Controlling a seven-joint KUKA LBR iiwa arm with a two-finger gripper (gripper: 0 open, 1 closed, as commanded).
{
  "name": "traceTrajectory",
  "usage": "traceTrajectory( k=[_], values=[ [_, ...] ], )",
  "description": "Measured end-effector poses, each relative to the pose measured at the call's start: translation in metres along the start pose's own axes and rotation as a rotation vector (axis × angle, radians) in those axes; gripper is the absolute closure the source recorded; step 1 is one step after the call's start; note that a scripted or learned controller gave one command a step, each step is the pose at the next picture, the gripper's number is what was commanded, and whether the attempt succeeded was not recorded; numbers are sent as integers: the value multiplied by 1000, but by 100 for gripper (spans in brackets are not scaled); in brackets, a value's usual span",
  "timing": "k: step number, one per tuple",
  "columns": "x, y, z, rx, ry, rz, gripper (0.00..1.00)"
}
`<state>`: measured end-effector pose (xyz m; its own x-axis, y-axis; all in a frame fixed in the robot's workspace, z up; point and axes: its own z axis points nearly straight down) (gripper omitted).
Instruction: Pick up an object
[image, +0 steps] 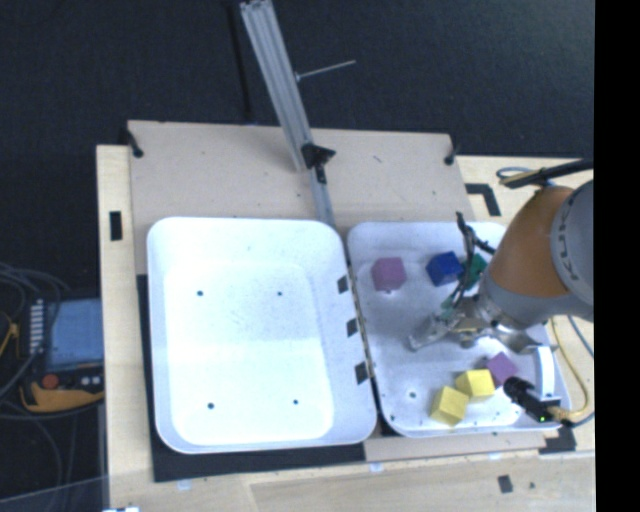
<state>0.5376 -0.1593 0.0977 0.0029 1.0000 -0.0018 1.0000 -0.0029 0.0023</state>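
Blocks lay loose in the right bin: a purple block and a blue block far, two yellow blocks near. The gripper hung low over bare floor between them, holding nothing; whether its fingers stood apart, I cannot tell. Judged mid-approach, the next move called for centring on one block

You are viewing the arm: a rounded grey link carrying a broad orange band, narrowing to a grey wrist. Dark and green cables are running along it, and pale metal gripper hardware is projecting from the wrist.
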Motion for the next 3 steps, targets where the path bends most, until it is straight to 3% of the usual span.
traceTrajectory(
  k=[1,3],
  values=[
    [-1,1,-12,-3,0,7,100],
    [-10,10,-139,-6,-2,-5,100]
  ],
)
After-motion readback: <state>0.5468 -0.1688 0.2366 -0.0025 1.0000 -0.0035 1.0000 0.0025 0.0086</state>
